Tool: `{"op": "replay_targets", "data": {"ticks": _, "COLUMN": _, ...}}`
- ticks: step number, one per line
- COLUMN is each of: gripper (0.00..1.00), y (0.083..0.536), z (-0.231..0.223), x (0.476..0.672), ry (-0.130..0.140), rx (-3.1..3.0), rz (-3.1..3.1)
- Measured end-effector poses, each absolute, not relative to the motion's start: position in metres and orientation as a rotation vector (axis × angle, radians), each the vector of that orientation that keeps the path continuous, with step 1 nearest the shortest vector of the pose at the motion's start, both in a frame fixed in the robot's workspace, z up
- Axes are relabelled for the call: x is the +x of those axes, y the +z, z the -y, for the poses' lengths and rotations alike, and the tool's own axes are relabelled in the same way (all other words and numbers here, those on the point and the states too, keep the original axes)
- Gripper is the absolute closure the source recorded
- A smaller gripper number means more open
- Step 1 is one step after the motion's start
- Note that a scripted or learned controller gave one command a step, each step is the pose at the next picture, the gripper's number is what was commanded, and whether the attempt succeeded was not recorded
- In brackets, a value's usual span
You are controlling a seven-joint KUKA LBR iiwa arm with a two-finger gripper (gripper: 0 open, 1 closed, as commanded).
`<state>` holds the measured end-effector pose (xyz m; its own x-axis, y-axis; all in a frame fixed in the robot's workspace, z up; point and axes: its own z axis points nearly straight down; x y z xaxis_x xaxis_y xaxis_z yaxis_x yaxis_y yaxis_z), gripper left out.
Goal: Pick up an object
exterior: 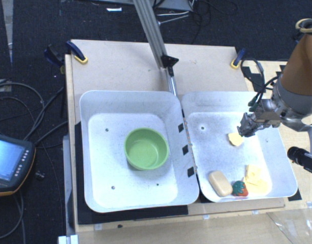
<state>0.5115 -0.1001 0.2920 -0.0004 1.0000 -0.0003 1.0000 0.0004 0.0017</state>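
1. A pale wooden bench (207, 60) is seen from above, bearing two shallow white bins side by side; blue-and-yellow clamps sit at its far corners.
2. The left bin (95, 111), speckled white with rounded corners, holds a round green bowl (146, 149) with a smooth plastic look, standing upright near the bin's middle.
3. The right bin (212, 108), of the same speckled white, holds four small things.
4. The arm (298, 75) is seen entering from the right, grey with an orange band above the wrist.
5. The gripper (246, 130) is lowered over the upper middle of the right bin, its dark tip right at the small yellow piece (236, 139). Whether the fingers are apart or together cannot be told, and the piece is not seen between them.
6. That yellow piece is small and blocky; its long axis cannot be judged.
7. Near the front edge lies a tan oval object (220, 182), smooth and rounded like a bread roll, its long axis running from upper left to lower right.
8. A pale yellow flat piece (257, 179) lies at the front right.
9. A small red and green object (240, 188) lies between them, touching the tan one.
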Motion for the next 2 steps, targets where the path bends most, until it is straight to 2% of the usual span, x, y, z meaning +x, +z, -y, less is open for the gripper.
{"op": "replay_targets", "data": {"ticks": 1, "gripper": 1.0, "y": 0.288, "z": 0.047, "x": 0.528, "ry": 0.0, "rx": 2.216, "rz": -2.227}}
{"op": "replay_targets", "data": {"ticks": 2, "gripper": 1.0, "y": 0.263, "z": -0.004, "x": 0.547, "ry": -0.002, "rx": 2.218, "rz": -2.228}}
